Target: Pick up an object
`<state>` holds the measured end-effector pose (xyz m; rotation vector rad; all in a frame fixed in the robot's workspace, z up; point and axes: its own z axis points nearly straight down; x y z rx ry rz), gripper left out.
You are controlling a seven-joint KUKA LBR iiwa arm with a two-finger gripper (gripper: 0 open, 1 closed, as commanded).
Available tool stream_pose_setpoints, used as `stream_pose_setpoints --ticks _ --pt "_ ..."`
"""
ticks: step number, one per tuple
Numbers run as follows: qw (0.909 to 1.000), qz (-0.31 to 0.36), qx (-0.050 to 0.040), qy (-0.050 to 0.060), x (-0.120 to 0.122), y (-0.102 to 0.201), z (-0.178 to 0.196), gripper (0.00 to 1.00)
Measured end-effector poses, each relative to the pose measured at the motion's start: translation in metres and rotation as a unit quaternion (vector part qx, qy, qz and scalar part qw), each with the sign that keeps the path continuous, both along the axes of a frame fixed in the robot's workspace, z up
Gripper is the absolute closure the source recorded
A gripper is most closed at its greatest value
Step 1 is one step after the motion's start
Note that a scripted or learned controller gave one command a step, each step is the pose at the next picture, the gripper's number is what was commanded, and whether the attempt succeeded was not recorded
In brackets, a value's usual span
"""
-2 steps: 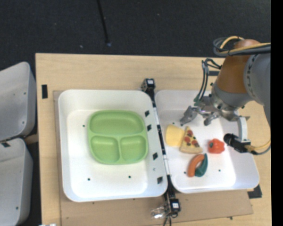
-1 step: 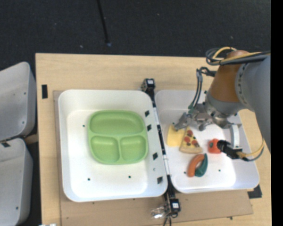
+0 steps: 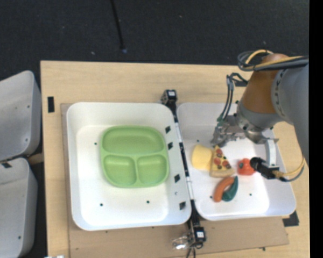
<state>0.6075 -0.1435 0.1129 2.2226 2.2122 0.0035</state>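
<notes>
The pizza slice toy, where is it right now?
The pizza slice lies in the right bin, touching the yellow piece on its left, with the tomato to its right.

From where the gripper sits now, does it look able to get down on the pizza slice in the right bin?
Probably yes. The gripper hovers just above the pizza slice, with nothing lying over the slice. The yellow piece touches its left side and might crowd a finger.

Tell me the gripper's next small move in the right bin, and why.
Probably a short drop straight down. The gripper sits just above the top of the pizza slice toy, with the yellow piece beside it on the view's left. Nothing shows between its fingers, and the tomato and carrot lie farther off.
</notes>
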Motion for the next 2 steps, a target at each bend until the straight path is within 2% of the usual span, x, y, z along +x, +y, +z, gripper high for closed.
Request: stream_pose_setpoints --ticks 2 --pt "1.0000 0.003 0.0005 0.000 -0.006 -0.005 0.092 1.00"
